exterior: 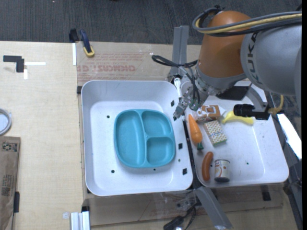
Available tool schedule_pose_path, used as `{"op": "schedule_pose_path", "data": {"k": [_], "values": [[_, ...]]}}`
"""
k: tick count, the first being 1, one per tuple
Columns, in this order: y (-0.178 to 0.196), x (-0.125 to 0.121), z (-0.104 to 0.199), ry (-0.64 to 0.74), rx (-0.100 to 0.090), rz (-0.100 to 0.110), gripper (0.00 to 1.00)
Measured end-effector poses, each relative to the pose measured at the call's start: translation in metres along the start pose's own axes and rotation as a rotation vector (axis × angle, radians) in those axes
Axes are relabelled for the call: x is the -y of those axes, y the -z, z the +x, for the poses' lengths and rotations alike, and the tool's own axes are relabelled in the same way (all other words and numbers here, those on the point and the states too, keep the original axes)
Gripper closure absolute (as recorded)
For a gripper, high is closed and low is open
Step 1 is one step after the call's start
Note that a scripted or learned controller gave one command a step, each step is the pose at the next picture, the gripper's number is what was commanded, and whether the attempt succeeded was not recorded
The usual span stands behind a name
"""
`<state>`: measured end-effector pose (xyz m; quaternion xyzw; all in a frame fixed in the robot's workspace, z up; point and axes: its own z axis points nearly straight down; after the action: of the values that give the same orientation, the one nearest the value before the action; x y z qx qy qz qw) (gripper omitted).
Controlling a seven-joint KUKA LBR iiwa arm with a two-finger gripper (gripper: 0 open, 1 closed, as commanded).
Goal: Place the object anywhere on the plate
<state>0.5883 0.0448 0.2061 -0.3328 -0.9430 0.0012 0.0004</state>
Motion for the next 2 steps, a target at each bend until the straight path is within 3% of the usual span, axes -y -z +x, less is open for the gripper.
{"op": "schedule_pose_path", "data": {"k": [1,2], "values": [[-0.007,-0.047,0.099,0.031,-0.002,0.002,1.00],[0.022,-0.013,0.152,0.130,-0.002,0.002,1.00]]}}
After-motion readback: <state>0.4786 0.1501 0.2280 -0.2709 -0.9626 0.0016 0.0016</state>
